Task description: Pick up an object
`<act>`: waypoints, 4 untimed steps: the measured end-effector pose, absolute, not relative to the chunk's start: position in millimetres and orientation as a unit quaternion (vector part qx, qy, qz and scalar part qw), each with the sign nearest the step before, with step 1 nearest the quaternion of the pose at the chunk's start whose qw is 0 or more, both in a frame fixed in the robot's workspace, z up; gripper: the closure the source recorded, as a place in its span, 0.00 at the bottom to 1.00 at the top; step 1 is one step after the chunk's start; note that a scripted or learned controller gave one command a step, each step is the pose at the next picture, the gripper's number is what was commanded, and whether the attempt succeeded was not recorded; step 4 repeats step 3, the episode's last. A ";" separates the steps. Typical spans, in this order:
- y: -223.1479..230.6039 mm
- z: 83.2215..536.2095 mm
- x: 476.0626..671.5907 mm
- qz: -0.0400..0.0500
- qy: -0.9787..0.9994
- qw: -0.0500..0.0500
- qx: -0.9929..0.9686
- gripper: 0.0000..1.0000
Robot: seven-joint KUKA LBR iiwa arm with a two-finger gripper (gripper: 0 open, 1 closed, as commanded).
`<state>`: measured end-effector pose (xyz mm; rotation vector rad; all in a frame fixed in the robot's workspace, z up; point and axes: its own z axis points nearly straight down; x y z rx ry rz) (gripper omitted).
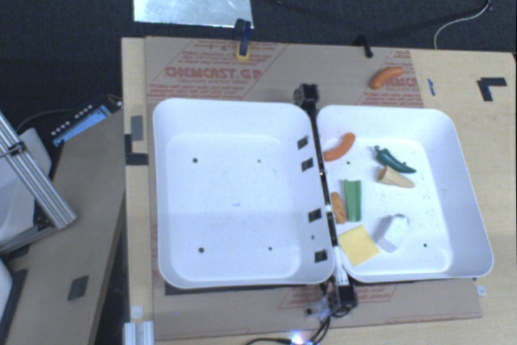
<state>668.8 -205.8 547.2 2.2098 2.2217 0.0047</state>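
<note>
The right bin (452, 166) holds several small toy items. An orange sausage (339, 146) lies near its upper left corner. A dark green pepper (393, 160) rests above a tan wedge (396, 178). A green block (353, 199) stands beside a small orange piece (338, 208). A yellow cheese slab (357, 245) lies at the bin's front left, next to a white block (393, 232). Another orange sausage (386, 77) lies on the bench outside the bins, behind the right bin.
The left bin (234, 190) sits beside the right one, joined by a black clip strip (319, 174). A yellow and blue clamp (242, 40) stands at the cardboard's far edge. A metal frame (32, 182) is at the left.
</note>
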 end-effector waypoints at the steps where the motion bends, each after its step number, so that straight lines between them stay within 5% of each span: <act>1: -204.8 559.0 669.2 0.002 0.710 0.006 0.704 1.00; 2: -96.4 301.6 625.1 -0.003 0.710 -0.007 0.704 1.00; 3: -83.8 410.3 642.6 0.004 0.710 0.005 0.705 1.00; 4: -83.8 410.3 642.6 0.004 0.710 0.005 0.705 1.00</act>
